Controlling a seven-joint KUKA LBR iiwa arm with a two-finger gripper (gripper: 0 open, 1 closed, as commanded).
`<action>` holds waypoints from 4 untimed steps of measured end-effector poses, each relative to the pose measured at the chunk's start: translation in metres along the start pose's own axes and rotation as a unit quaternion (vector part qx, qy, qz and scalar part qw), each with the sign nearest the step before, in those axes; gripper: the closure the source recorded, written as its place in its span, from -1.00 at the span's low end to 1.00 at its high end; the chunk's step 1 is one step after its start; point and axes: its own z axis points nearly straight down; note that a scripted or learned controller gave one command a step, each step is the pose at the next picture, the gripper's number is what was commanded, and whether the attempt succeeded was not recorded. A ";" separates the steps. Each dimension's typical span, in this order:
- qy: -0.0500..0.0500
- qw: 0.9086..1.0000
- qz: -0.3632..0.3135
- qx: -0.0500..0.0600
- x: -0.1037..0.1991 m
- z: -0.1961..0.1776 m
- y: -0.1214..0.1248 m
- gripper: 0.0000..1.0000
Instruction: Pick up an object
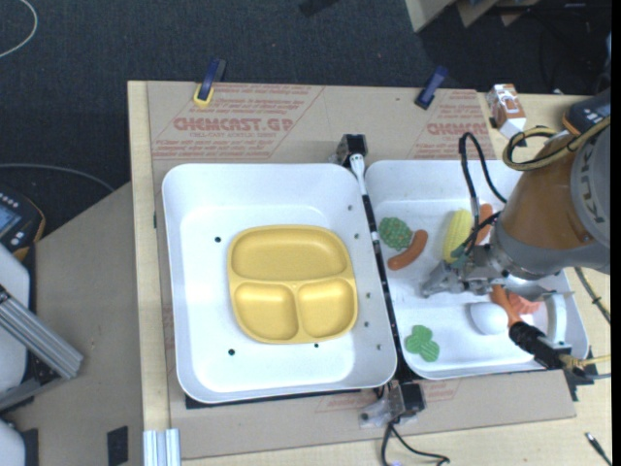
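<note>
1. The left white bin (194, 260), at centre-left of the frame, holds a yellow three-compartment plastic plate (291, 282).
2. The right white bin (417, 187) holds a green leafy toy (394, 230), a reddish sausage-shaped toy (408, 249) just beside it, and a small green toy (421, 343) lower down.
3. The gripper (434, 283) hangs low in the right bin; whether its fingers are parted or closed cannot be told.
4. A yellow corn toy (458, 233), a white egg-shaped toy (486, 318) and an orange toy (514, 304) lie near the grey arm (553, 216).
</note>
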 end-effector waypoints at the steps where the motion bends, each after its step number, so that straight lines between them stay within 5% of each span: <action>1: 0.000 1.000 0.001 -0.002 0.000 -0.011 0.001 1.00; 3: -0.002 1.000 -0.001 -0.006 0.012 -0.123 -0.004 1.00; 4: -0.002 1.000 -0.001 -0.005 0.012 -0.142 -0.003 1.00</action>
